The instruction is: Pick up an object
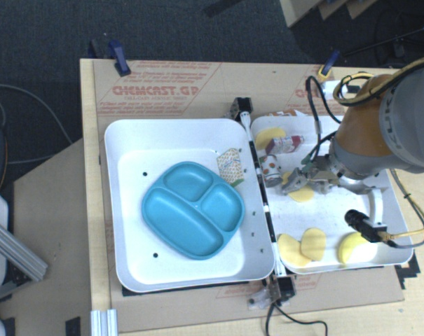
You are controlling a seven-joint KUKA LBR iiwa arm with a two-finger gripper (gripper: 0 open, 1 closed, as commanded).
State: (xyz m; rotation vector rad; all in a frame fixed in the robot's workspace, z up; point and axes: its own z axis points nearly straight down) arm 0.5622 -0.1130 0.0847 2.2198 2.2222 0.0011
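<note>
Bench, right bin (401,254) | pale yellow rounded pieces (312,243) | gripper (296,180) above

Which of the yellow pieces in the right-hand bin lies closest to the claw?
The small yellow piece just below the claw, mid-bin. The other yellow pieces lie farther off, at the bin's top and bottom edges.
</note>
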